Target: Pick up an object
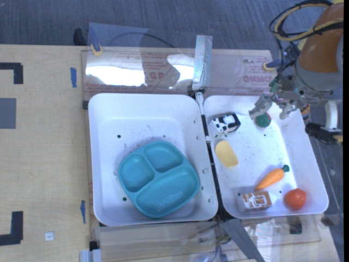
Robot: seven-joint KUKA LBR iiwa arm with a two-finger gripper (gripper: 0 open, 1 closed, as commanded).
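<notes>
My gripper (271, 111) hangs over the back right part of the right bin (311, 157), its two fingers spread apart and open. A small green ball (264, 120) lies just below and beside the left fingertip (257, 112); I cannot tell whether they touch. Other objects rest in the same bin: a black-and-white toy (225, 124), a yellow oval piece (226, 153), an orange carrot (271, 178), a red tomato (295, 198) and a small brown-and-white carton (255, 201).
A teal divided plate (158, 178) lies in the left bin (103, 146). A clear plastic sheet (142, 70) and a grey upright strip (202, 61) stand behind the bins. Cables (292, 18) loop above the arm at the upper right.
</notes>
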